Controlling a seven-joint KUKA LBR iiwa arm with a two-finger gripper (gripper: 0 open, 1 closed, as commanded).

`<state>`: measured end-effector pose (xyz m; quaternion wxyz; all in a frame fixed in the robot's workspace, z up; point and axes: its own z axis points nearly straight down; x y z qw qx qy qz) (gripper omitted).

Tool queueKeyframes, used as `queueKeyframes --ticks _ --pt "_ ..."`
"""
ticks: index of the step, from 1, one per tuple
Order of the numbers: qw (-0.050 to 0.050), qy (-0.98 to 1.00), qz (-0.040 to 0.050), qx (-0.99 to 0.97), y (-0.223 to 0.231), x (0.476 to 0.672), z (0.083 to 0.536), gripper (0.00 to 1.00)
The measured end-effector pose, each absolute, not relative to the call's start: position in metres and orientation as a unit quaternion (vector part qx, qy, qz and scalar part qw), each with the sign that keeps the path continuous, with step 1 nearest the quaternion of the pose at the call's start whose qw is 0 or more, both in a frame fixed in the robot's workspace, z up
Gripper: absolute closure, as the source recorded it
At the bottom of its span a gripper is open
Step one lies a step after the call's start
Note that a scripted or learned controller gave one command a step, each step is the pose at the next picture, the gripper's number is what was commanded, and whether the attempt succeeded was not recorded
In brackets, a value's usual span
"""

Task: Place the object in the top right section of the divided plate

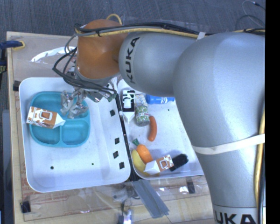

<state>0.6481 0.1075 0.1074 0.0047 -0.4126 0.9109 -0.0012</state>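
Note:
A blue divided plate (73,135) lies in the left white bin (60,176). A small orange and white carton (43,117) rests on the plate's left section, tilted, with one corner reaching toward the middle divider. My gripper (75,104) hangs over the plate's top right section, just right of the carton and apart from it. The grey arm with its orange band (97,49) reaches in from the right above it and hides the far part of the bins.
The right bin (170,139) holds a red sausage (152,128), a carrot (143,152), a banana (137,162), a small carton (164,163), a black brush (180,160), a green can (141,115) and a blue bottle (159,99). Black clips (115,143) line the bins' shared rim.

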Motion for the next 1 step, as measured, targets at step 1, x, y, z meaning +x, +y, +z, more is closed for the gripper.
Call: queueKeyframes --ticks 1 --pt "0.007 0.911 -0.0017 -0.413 0.1086 0.6601 0.0978 1.00"
